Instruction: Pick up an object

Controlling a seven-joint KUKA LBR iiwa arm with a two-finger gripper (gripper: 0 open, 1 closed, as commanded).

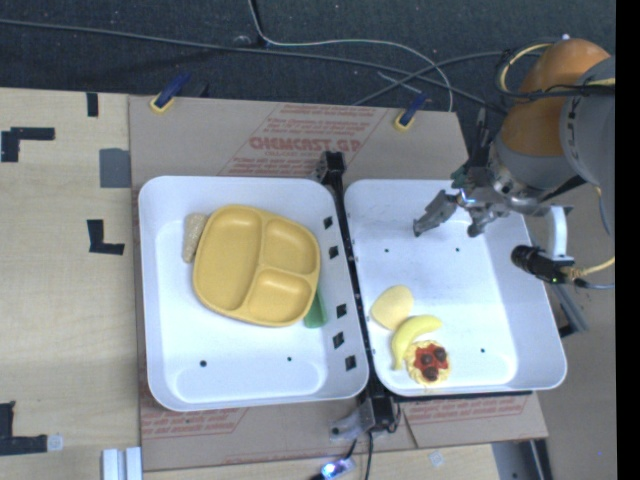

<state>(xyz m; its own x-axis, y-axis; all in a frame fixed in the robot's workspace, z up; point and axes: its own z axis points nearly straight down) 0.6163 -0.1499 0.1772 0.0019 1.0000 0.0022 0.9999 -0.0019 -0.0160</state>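
My gripper (452, 222) hangs over the back of the right bin (500, 308), fingers spread open with nothing between them. Well in front of it, near the bin's front left, lie a pale yellow slice (391, 305), a yellow banana (412, 334) and a small pastry topped with red and dark berries (430, 361), close together. In the left bin (170, 348) a yellow divided plate (256, 264) lies tilted over a tan bread-like piece (192, 236) at its left and a green item (316, 311) at its right edge.
A black divider with clips (343, 268) runs between the two bins. Cables (330, 38) trail across the dark floor behind the bench. The arm's orange band (560, 73) and grey wrist stand at the right, above the right bin's far corner.
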